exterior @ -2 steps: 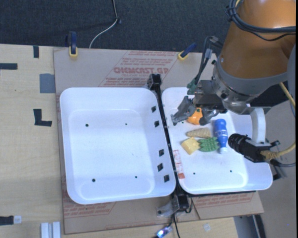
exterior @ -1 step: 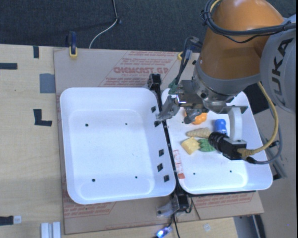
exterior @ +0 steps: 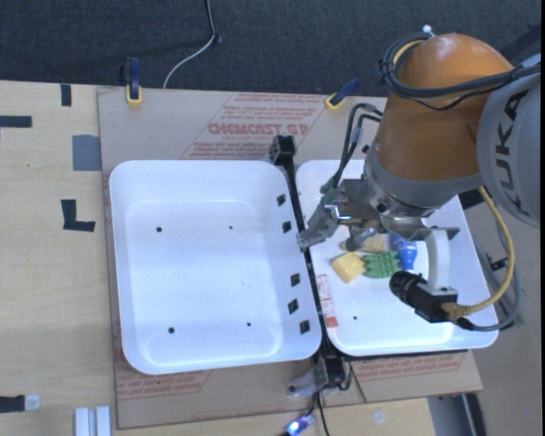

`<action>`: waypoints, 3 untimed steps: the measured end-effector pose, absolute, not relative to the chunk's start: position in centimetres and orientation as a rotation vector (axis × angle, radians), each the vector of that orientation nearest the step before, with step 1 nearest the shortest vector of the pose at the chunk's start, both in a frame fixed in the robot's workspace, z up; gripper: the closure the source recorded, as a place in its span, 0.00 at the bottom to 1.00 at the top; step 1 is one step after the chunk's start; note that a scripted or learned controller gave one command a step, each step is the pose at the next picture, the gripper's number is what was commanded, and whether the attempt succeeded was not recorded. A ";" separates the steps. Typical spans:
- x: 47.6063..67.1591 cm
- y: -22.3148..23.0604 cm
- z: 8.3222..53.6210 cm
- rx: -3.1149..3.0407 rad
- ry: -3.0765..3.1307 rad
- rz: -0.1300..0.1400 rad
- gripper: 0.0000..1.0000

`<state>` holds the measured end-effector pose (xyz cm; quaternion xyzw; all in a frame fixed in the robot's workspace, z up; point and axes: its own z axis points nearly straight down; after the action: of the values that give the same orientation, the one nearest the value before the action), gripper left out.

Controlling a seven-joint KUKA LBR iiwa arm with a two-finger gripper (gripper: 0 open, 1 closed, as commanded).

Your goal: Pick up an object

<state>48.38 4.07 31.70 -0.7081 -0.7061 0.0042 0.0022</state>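
I see small cluster in right bin (exterior: 381,330), under wrist: yellow block (exterior: 348,267), green piece (exterior: 380,263), blue piece (exterior: 405,252). Gripper (exterior: 374,236) just above them; claw state — cannot tell, arm covers it. I judge yellow block light, rigid; pinch across flat sides.

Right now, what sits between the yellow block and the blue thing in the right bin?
In the camera view, a green spiky toy lies between the yellow block and blue object.
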 end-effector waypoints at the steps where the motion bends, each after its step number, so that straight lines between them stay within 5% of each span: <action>1: 48.4 12.4 38.9 -2.210 -2.234 -0.005 1.00; 2: 48.5 14.8 50.9 -2.219 -2.231 -0.015 1.00; 3: 48.2 13.8 33.9 -2.215 -2.214 0.032 1.00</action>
<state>48.18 13.81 33.94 -0.7073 -0.7068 0.0103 0.0048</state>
